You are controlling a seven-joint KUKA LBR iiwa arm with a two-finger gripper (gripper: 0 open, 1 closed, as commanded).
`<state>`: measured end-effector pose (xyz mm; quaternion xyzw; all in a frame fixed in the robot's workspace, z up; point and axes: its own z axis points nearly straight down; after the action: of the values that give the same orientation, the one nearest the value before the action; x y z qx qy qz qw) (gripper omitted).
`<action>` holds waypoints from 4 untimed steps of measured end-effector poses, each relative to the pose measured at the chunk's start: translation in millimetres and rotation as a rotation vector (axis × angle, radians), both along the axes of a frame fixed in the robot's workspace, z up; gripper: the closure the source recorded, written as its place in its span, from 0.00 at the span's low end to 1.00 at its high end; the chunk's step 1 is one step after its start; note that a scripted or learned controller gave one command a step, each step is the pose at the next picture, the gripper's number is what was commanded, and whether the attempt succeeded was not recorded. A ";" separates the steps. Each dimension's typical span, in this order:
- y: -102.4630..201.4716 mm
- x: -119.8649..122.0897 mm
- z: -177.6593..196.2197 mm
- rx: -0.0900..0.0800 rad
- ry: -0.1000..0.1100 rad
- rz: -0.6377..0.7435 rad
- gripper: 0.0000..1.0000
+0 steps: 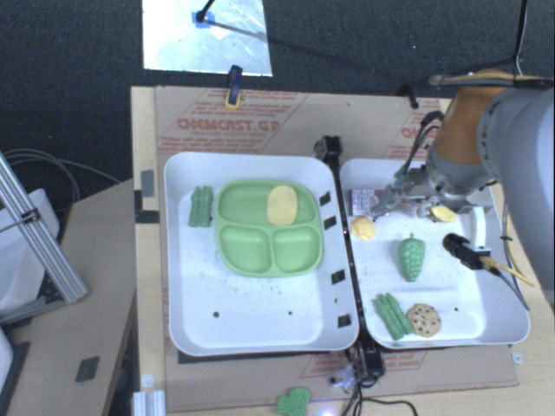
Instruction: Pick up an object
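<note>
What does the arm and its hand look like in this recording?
The arm is a thick, rounded grey body with an orange band above the wrist. Dark cables loop beside the band. Below sits the hand, a cluttered metallic grey assembly; finer detail is too small to tell.

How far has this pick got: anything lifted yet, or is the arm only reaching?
Nothing looks lifted. The arm reaches into the right bin, its gripper low at the far end, near the yellow piece. I cannot see anything between its fingers. The strawberry, cookie and asparagus lie on the bin floor, and the left bin's tray carries a yellow slice. Grasp and lift are left.
</note>
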<state>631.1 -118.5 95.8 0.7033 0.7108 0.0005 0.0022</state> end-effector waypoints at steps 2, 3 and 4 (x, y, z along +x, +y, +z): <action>-29.8 -62.1 -0.3 0.001 0.000 -0.007 1.00; -29.7 -62.3 -0.8 0.001 0.001 -0.007 0.00; -35.2 -130.0 -12.1 0.003 0.007 -0.012 0.00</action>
<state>501.1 -153.6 83.7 0.7077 0.7065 -0.0010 -0.0014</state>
